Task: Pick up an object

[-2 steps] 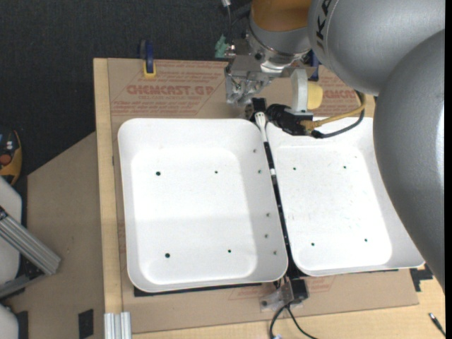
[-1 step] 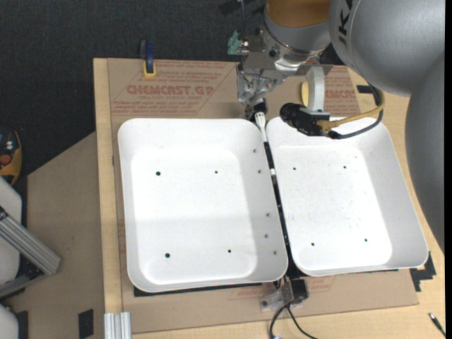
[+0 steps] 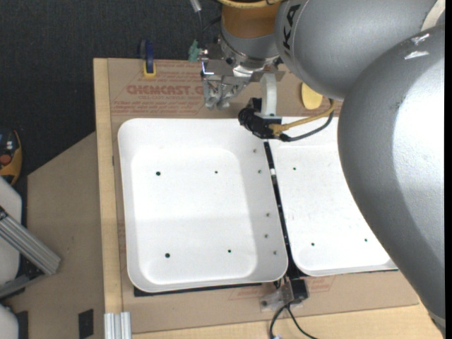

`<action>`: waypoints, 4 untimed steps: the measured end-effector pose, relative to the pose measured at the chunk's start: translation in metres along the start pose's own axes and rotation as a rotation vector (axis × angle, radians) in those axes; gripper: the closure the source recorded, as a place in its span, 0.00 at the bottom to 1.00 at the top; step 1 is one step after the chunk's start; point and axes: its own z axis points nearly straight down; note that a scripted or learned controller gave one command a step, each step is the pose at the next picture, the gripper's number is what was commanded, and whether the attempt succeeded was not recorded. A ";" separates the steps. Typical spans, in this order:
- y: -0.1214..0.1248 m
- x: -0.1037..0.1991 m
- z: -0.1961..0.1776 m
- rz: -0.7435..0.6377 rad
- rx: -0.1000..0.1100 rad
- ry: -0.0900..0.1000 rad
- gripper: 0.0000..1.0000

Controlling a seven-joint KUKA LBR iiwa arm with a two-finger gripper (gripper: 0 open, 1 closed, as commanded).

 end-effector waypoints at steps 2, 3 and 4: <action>-0.001 0.031 0.004 -0.002 0.005 0.000 1.00; 0.001 0.008 -0.052 0.005 -0.012 0.000 1.00; -0.001 0.065 0.018 -0.001 0.005 -0.001 1.00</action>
